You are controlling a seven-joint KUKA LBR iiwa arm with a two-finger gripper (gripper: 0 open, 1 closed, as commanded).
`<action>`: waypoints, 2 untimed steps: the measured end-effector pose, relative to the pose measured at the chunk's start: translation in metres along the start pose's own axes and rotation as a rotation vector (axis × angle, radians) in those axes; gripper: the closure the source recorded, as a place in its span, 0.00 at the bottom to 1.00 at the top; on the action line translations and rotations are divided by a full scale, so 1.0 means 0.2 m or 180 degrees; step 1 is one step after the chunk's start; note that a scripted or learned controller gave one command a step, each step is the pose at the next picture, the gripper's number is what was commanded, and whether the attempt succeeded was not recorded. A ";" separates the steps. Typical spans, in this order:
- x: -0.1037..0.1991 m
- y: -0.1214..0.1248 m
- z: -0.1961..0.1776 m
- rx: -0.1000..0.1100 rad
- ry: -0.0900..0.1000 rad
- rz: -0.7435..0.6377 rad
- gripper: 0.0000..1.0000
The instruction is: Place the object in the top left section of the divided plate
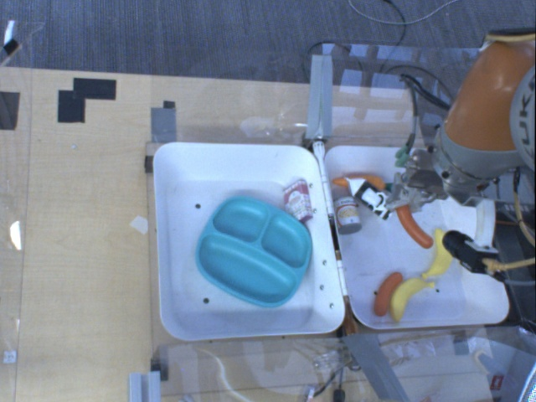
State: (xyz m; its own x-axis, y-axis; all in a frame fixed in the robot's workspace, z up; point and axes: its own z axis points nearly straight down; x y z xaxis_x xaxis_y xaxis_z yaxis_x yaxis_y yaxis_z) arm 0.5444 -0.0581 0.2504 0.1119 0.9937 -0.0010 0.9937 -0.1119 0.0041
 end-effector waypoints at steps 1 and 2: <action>-0.04 -0.27 0.33 0.0006 0.0004 -0.0307 1.00; -0.25 -0.01 0.09 -0.0002 0.0002 -0.0689 1.00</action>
State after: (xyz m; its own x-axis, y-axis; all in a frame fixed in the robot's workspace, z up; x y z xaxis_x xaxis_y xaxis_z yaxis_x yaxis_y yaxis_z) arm 0.5358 -0.1082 0.2322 -0.1041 0.9946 -0.0013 0.9946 0.1041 0.0046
